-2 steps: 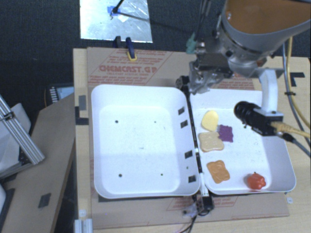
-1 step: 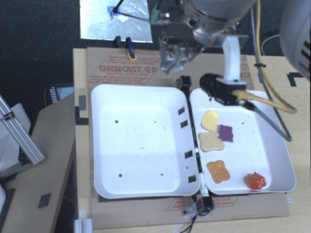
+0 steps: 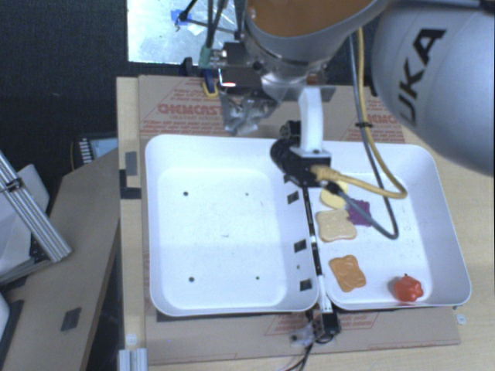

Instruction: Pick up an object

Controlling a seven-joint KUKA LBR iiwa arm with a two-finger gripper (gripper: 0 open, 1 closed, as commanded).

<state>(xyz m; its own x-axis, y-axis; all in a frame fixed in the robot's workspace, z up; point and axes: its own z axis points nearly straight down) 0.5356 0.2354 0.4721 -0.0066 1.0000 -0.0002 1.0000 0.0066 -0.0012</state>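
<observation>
Gripper [image 3: 246, 118] hovers above the far rim of the left bin [image 3: 166, 230]; whether its fingers are spread, cannot tell (blurred). Pickable things lie in the right bin [image 3: 433, 199]: pale toast slice [image 3: 336, 225], orange toast [image 3: 347, 273], red tomato [image 3: 407, 287], purple piece [image 3: 360, 211]. Best bet: the tomato, well apart from the others though near the rim. Yellow cable [image 3: 371, 185] crowds the toast.

— Two bins [image 3: 213, 242], side by side: smooth white plastic, faint sheen. Cardboard [image 3: 186, 107] noted beneath them, matt brown with red print.

— Right of the left bin: a tan slice [image 3: 336, 225] and an orange-brown slice [image 3: 347, 272], matt, rubbery-looking; a red piece [image 3: 407, 287], glossy. Arm casing [image 3: 433, 68] seen as smooth grey, semi-gloss; yellow cable [image 3: 371, 184] smooth. Ribbed bare metal bar [image 3: 31, 215] recorded left of the bin.
</observation>
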